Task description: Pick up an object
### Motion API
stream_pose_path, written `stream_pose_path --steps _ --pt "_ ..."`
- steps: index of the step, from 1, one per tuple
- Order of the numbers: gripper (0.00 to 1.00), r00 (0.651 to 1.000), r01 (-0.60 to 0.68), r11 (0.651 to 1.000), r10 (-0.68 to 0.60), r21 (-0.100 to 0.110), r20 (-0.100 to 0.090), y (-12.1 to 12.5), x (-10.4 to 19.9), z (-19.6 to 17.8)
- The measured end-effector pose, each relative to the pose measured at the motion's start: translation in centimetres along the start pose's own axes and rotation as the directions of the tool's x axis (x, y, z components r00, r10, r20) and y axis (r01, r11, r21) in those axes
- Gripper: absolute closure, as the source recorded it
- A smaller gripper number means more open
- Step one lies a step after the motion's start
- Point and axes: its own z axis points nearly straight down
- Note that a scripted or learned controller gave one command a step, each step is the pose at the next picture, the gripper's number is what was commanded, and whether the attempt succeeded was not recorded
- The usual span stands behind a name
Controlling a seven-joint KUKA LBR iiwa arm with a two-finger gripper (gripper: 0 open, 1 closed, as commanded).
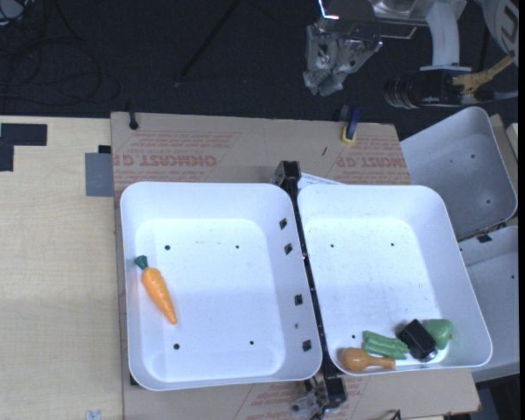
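Observation:
An orange toy carrot (158, 292) with a green top lies near the left wall of the left bin (206, 201). In the front right corner of the right bin (376, 201) sit a green pea pod (384, 345), a black block (417, 339), a green rounded piece (439, 329) and an orange-tan gourd-shaped toy (365, 360), packed close together. My gripper (326, 66) hangs high at the top of the view, behind the bins and well above the bench, with nothing seen between its fingers.
Both bins rest on a brown cardboard sheet (245, 151) on a light wooden bench. A black clip joins the bins at the middle divider (288, 175). A small blue and yellow object (351, 125) stands behind the right bin. A grey metal panel (464, 160) lies at the right.

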Motion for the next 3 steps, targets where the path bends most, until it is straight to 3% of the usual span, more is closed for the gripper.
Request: stream_pose_path --steps 2,3 --pt "1.00 1.000 0.003 1.000 -0.003 0.002 0.002 2.4 0.7 0.2" --pt "1.00 1.000 0.000 1.000 0.000 0.002 0.001 2.4 2.3 0.2"
